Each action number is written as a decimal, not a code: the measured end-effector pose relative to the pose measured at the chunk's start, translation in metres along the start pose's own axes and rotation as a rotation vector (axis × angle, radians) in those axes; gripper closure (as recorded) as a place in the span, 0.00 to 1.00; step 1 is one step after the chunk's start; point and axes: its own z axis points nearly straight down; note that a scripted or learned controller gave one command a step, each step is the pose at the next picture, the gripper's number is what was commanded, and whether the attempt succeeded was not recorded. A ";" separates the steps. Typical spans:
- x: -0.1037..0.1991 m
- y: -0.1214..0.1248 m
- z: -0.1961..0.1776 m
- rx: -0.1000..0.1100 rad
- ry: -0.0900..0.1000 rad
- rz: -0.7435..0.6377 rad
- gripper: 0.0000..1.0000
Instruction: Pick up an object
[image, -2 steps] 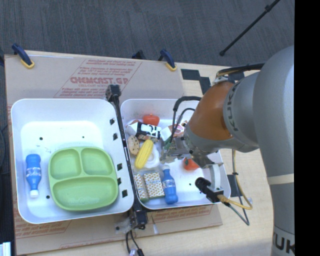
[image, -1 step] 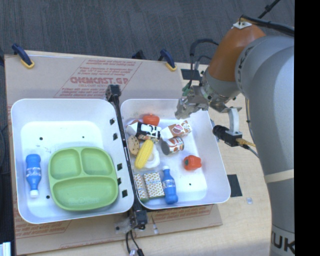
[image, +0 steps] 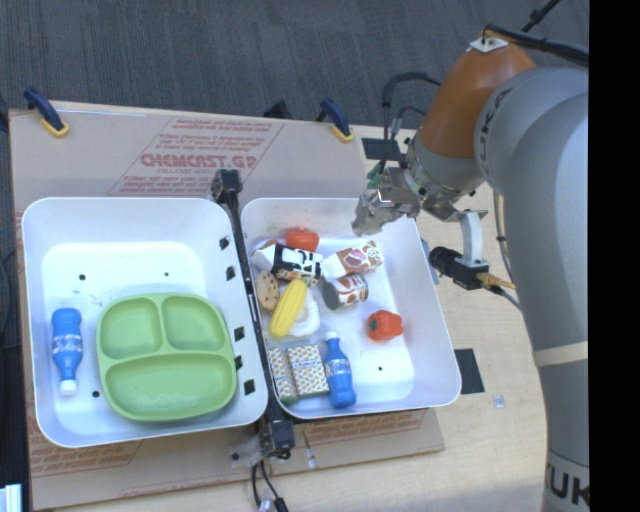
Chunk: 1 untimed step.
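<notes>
Orange-banded arm held its end effector (image: 372, 212) over the right bin (image: 432, 330), above the far corner; whether it was released or clenched, I could not tell. Nothing lifted: approach step. Nearest below lay the small carton (image: 358, 259); next, descend squarely.

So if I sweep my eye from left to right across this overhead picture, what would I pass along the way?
Blue bottle in the left bin → green divided plate → yellow corn in the right bin → second blue bottle → red pepper → the robot's grey arm with its orange band.
</notes>
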 end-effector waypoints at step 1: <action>0.026 0.023 0.008 0.000 0.001 0.007 1.00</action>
